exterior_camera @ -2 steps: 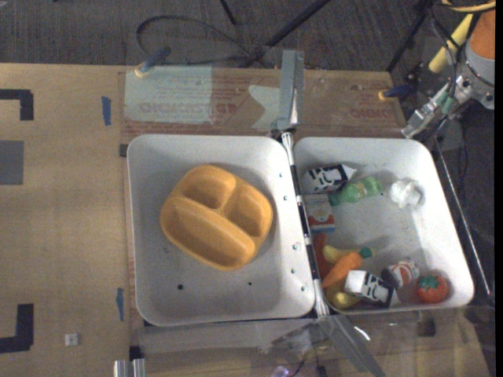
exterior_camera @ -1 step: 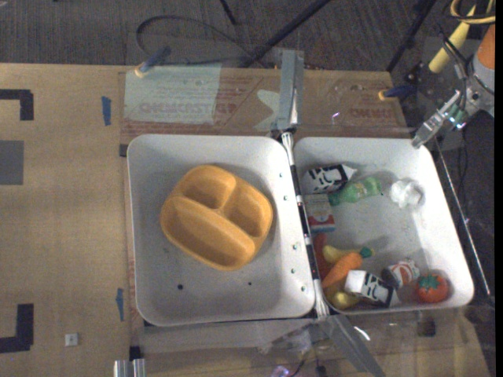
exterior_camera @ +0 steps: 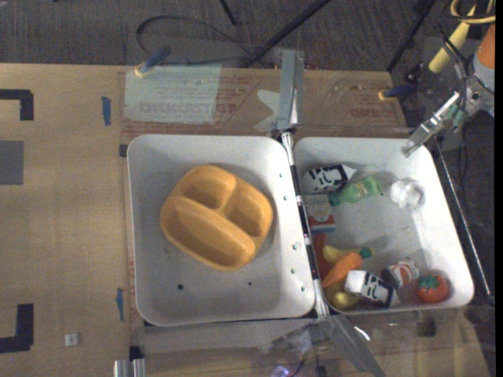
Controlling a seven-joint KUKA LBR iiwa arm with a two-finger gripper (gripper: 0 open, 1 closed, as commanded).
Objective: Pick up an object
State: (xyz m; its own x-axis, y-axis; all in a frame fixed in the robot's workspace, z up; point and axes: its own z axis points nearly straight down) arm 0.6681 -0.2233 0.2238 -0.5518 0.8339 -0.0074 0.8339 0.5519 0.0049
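On the left of the bench, bare wood carries black corner marks and scraps of blue tape, likely there to fix the layout. Next comes the left bin (exterior_camera: 149, 289), which holds one thing: an orange divided plate (exterior_camera: 217, 216) lying flat, slightly turned, with three compartments facing up.

Past the metal divider (exterior_camera: 288, 100) where the two bins meet, the right bin (exterior_camera: 449, 234) holds all the small things a pick could aim at. Against its left wall lie a black-and-white carton (exterior_camera: 328, 177) and, below it, a red-and-white box (exterior_camera: 318, 214). A green bottle (exterior_camera: 358, 189) rests on its side just beside the carton, and a crumpled white lump (exterior_camera: 406, 192) sits a little farther right. Along the near wall things crowd together: a carrot (exterior_camera: 344, 266) lies across yellow pieces, touching a second black-and-white carton (exterior_camera: 376, 286); a small red-and-white can (exterior_camera: 404, 272) and an orange tomato-like toy (exterior_camera: 432, 287) sit in the corner. That cluster looks harder to grip cleanly than the bottle or the lump, which have space around them.

At the far right, the gripper (exterior_camera: 415, 144) hangs over the far right corner of the right bin, reaching in at a slant, well apart from every toy. Its tip is small and pale against the rim, so I cannot tell how it is set; nothing seems to be carried. The pick appears not yet begun.
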